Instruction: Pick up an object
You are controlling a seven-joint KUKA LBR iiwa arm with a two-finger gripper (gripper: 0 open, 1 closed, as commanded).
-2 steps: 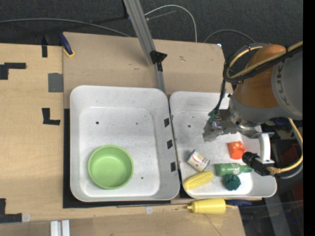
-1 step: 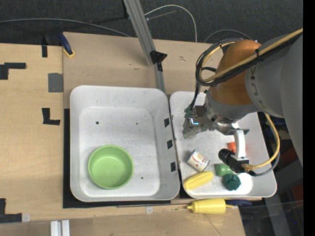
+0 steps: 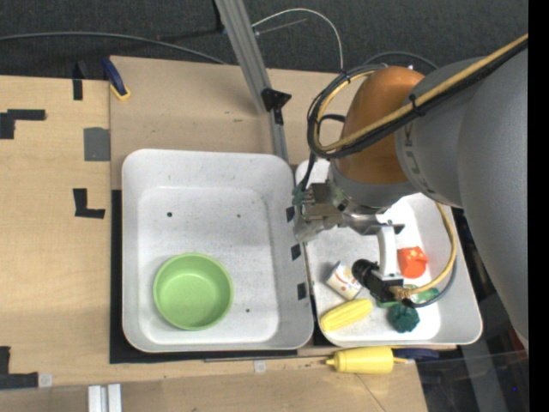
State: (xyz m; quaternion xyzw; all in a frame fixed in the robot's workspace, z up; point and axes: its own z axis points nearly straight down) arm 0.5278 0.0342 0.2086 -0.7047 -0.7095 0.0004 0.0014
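While tool point(image 3: 312, 214) hovers at right bin point(image 3: 470, 320) rim, white tube point(image 3: 343, 277) lies near, down-view; grip unclear.

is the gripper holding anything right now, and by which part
It cannot be told: the gripper sits over the left edge of the right bin, and no object shows clearly in its grasp.

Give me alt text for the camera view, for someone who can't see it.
The grey robot arm reaches from the right over the right white bin, which holds a yellow corn-shaped toy, a dark green item and an orange piece. The left bin holds a green bowl.
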